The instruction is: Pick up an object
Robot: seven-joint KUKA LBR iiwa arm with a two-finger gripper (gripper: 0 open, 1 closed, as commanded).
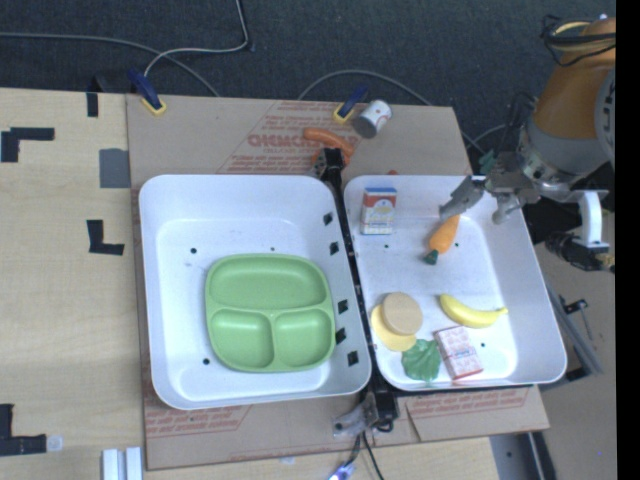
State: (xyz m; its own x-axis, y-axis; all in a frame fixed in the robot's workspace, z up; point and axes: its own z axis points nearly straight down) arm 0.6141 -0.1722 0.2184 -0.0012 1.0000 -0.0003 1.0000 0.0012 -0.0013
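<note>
Carrot [443,236] in right bin [520,298], upper middle; long axis slanted, green stem end toward lower left, orange blunt end toward upper right, just beside the fingers [459,198]. Smooth plastic look, tapered.

Nearest cam, bottom of right bin: green leafy toy [422,360] touching small red/white box [458,353]. Just above: round tan disc on yellow piece [397,320]; banana [471,312] to its right, curved, lying roughly left-right. Open white floor between banana and carrot, also along right wall.

Left bin [165,218]: green three-compartment plate [270,311], matte, rounded corners, w/ bare white floor all round it.

Farther up right bin: small carton [378,210], red/white, near top-left corner, well apart from carrot.

Gripper [480,196] over right bin's upper right edge, fingers spread narrow, nothing between them; one tip just above carrot's orange end, touching or not: can't tell. Grey arm w/ orange band [575,88] behind.

Far side: cardboard sheet on bench [50,268], clamps, small grey cylinder [371,118], cables on dark carpet.
</note>
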